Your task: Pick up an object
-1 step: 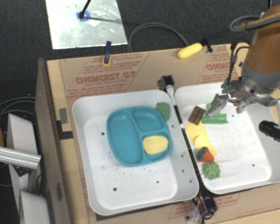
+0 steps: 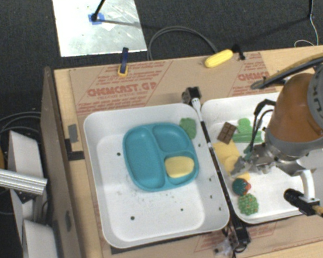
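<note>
We see the gripper point(image 2: 244, 166) low in the right bin point(image 2: 267, 215), among crowded toys — a yellow piece point(image 2: 230, 156) and a round green-red toy point(image 2: 242, 187) just beside it — likely candidates; its grip state we cannot tell.

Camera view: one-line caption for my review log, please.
KUKA arm's gripper low in the right bin among small toys; blue divided plate with a yellow piece in the left bin.
</note>
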`<state>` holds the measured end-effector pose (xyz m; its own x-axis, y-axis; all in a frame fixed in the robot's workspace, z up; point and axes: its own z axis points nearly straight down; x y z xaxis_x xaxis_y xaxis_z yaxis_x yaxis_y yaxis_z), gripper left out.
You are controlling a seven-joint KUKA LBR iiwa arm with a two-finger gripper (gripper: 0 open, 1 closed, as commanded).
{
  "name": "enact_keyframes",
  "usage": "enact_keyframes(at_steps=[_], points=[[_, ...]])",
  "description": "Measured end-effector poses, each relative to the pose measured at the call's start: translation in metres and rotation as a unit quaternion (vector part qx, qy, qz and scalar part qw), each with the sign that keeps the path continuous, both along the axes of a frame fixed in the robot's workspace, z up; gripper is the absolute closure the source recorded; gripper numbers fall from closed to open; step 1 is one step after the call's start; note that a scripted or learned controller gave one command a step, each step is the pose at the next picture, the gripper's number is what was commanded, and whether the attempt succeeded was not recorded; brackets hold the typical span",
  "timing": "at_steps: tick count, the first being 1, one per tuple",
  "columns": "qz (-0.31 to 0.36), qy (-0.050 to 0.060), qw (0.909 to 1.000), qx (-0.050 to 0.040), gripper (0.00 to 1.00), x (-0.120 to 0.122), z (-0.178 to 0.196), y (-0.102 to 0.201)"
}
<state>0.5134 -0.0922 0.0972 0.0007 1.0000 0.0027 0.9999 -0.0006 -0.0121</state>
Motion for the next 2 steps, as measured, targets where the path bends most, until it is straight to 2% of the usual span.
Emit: enact_keyframes(at_steps=[1,2], points=[[-0.001,-0.006,1.0000,-0.0011,0.00,-0.028,-0.014,-0.021],[0.004,-0.013,0.9999,-0.0029,0.00,0.088,-0.011,-0.030]])
